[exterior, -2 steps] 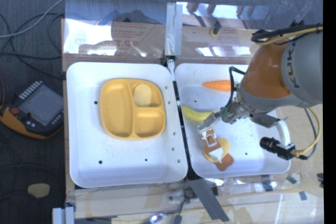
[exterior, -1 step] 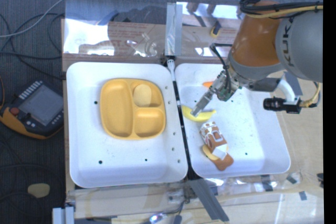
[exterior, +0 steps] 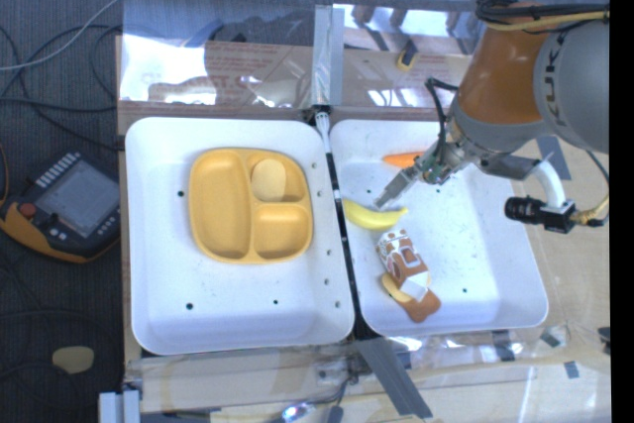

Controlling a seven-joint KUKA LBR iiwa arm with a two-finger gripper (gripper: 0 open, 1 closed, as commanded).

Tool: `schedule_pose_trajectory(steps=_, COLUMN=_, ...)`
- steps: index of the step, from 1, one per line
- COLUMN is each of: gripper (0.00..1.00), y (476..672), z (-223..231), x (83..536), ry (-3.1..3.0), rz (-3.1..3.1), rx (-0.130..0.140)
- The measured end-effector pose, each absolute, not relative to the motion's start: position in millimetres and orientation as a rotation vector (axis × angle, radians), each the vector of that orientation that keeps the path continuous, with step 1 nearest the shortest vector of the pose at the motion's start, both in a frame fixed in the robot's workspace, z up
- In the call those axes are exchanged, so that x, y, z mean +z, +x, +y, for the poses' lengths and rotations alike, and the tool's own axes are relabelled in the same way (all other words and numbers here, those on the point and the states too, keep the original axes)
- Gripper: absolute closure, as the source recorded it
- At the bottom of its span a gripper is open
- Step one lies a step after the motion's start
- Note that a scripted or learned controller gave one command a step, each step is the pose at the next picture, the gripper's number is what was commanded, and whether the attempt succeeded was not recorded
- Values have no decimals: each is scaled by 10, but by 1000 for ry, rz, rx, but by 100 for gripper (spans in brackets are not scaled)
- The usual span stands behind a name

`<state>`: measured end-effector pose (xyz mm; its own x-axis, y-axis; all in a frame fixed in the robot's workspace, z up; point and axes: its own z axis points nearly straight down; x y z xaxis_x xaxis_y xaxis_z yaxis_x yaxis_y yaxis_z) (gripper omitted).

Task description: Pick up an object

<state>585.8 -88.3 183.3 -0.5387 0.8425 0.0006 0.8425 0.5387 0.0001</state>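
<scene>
Right now the jaws (exterior: 388, 196) hang just above the banana (exterior: 371, 215), at its one o'clock; whether they're open, I can't tell.

We see the arm (exterior: 555, 84) cut off by the right edge. It hides part of the orange carrot (exterior: 400, 158) in the right bin (exterior: 495, 243). We cannot read the label on the small carton (exterior: 402, 259).

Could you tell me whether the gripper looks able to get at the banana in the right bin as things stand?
Probably yes: the gripper hangs just above the banana, which lies on open bin floor, apart from the carrot and the carton.
</scene>
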Motion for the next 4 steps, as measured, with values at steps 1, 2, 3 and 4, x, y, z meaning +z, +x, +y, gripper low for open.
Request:
schedule_pose_trajectory(steps=1, gripper=0, y=4955, z=-1252, x=899, ry=-1453, rz=-2795, rx=-5)
schedule_pose_trajectory(steps=2, gripper=0, y=5993, z=-1029, x=899, ry=-1211, rz=-2915, rx=-6)
schedule_pose_trajectory(steps=3, gripper=0, y=5157, z=-1057, x=906, ry=-1536, rz=-2757, rx=-13)
schedule_pose_trajectory(steps=4, gripper=0, y=5069, z=-1113, x=905, ry=-1721, rz=-2644, rx=-17)
